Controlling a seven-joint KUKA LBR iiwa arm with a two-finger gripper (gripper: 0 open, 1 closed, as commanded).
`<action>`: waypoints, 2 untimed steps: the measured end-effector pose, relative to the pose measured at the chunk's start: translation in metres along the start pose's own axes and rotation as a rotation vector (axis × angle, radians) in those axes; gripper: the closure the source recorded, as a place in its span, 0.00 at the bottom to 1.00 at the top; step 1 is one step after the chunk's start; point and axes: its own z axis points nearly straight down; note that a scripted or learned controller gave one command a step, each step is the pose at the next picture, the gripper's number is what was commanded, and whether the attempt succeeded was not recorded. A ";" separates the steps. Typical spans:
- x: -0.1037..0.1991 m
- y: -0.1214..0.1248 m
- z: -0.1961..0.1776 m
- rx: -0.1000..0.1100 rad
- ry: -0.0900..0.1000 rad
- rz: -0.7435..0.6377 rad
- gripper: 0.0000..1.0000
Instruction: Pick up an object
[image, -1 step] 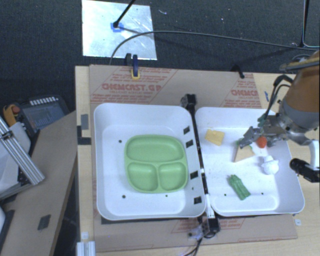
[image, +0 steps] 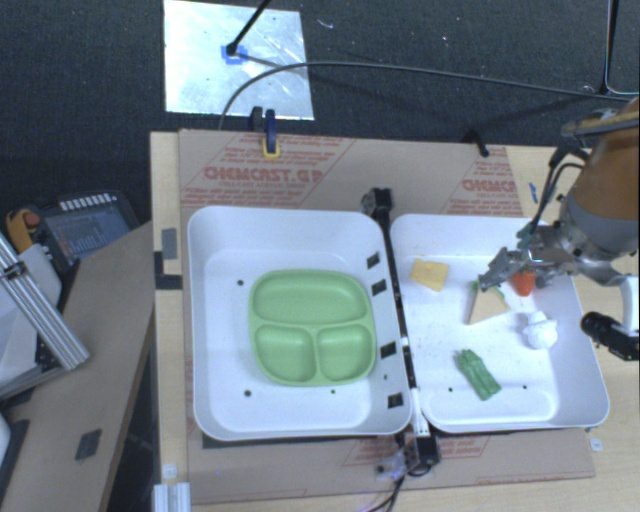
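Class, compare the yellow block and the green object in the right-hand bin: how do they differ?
The yellow block is pale yellow and squarish; the green object is green, long and narrow. The yellow block lies toward the bin's far side, the green object toward the near side. Both lie untouched on the right bin floor.

Yellow block, tan wedge, orange piece, white lump, green toy, right bin

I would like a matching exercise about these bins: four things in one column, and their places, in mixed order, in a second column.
Things:
1. green divided tray
2. yellow block
3. green toy
4. white object

Places:
A. right bin, far left part
B. left bin, middle
C. right bin, near its right wall
D. right bin, near front edge

Pairs: 1-B, 2-A, 3-D, 4-C
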 end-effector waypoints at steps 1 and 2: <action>0.001 -0.006 0.043 0.003 0.001 0.003 0.00; -0.001 -0.007 0.085 0.004 0.001 0.003 0.00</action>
